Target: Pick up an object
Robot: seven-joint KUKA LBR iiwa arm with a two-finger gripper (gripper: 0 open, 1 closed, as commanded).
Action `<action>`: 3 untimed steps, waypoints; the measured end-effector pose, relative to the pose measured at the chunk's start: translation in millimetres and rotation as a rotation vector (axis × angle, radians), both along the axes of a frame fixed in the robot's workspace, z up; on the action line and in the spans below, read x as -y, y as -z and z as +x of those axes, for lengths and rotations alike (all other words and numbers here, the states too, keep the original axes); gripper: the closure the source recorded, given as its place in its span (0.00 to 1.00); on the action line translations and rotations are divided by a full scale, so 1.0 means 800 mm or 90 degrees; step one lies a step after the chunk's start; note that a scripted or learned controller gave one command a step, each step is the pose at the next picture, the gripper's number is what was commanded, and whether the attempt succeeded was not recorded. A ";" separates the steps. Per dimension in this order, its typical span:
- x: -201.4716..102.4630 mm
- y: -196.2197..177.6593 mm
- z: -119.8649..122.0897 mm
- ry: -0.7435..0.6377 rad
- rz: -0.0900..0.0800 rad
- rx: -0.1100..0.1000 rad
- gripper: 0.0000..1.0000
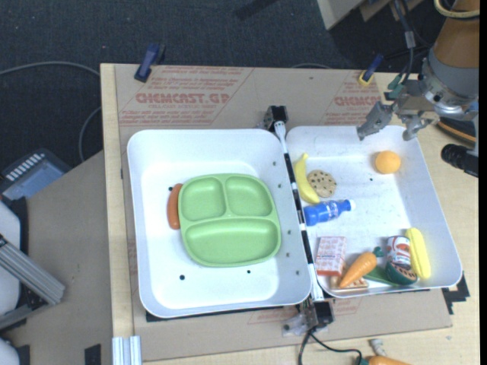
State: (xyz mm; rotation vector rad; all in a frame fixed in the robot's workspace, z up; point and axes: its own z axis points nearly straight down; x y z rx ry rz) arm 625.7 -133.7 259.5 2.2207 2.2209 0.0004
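Above R bin (426, 204): gripper (392, 126) open, empty.

Robotics lab: clamped bench (228, 90), cables (46, 71).

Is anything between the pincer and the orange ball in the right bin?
Nothing visible. The pincer hangs over the far edge of the right bin, and the orange ball lies just below it in the view, with bare bin floor around it.
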 end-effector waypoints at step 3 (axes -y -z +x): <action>0.048 0.218 0.052 -0.001 0.001 -0.001 0.00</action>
